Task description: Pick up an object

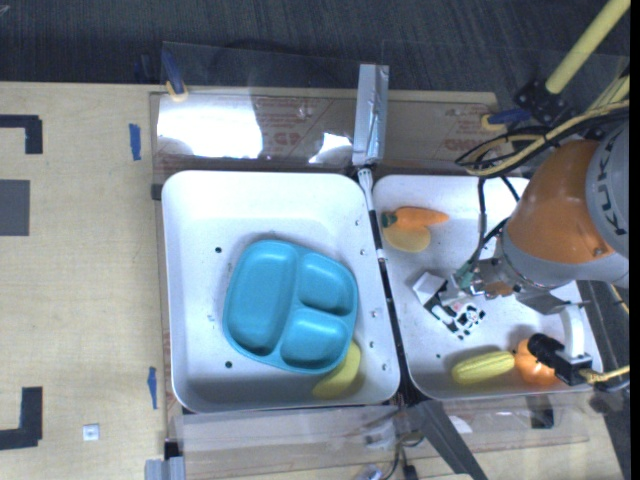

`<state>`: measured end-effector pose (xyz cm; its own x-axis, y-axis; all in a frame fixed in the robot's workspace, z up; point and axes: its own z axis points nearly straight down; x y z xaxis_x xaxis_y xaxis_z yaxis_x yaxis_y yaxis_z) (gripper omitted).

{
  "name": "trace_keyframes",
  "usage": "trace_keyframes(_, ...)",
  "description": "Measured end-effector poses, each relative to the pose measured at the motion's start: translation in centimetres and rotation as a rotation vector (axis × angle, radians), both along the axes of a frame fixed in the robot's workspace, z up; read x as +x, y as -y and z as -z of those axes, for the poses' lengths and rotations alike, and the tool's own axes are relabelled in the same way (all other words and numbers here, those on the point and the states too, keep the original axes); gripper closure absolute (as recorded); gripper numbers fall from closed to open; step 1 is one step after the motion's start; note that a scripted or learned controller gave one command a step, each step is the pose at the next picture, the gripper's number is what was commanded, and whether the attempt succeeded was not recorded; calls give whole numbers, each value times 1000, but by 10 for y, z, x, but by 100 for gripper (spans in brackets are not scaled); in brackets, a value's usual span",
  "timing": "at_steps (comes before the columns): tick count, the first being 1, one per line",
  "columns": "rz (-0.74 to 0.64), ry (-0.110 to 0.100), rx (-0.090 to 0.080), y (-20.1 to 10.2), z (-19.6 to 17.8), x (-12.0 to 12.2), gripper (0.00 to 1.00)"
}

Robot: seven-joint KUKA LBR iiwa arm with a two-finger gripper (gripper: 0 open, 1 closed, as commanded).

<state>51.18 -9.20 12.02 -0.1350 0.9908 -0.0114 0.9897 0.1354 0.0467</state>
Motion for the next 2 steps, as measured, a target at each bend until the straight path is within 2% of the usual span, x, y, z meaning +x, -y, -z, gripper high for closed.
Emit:
trace_keyframes(1,3,-49,5,0,17,-14,0)
trace_keyframes(2,3,-47,4,0,8,-14,100)
